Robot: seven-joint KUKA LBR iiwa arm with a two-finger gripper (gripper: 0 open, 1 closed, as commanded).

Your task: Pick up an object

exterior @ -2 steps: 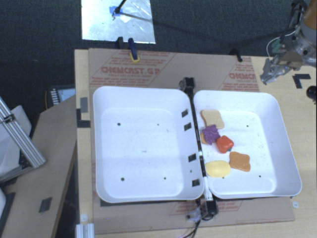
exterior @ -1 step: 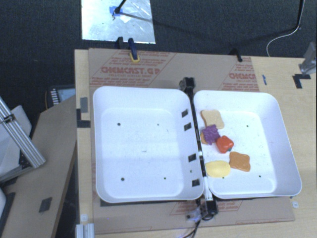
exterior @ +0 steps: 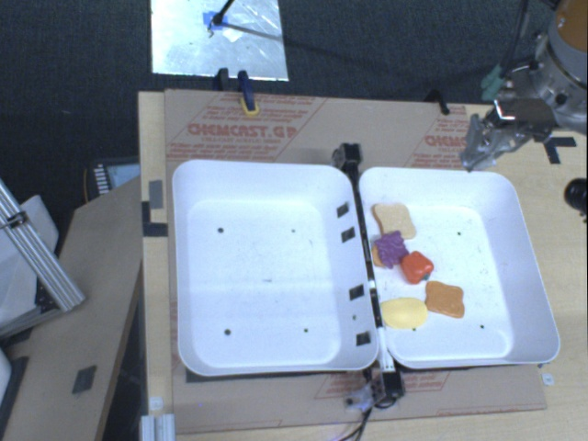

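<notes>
The right bin (exterior: 514,237) holds several small toy foods near its left wall: a tan bread slice (exterior: 394,219), a purple piece (exterior: 391,247), a red piece (exterior: 417,266), an orange-brown toast (exterior: 445,299) and a yellow lemon-like piece (exterior: 404,313). My gripper (exterior: 478,151) hangs above the bin's far rim at the upper right, well away from those objects. Nothing is seen between its fingers.
The left bin (exterior: 262,265) lies beside the right one, with black clips along the shared divider (exterior: 360,246). Both rest on a cardboard sheet (exterior: 276,127). A shiny metal plate (exterior: 219,26) lies on the dark floor behind, and a metal rail (exterior: 37,255) stands at the left.
</notes>
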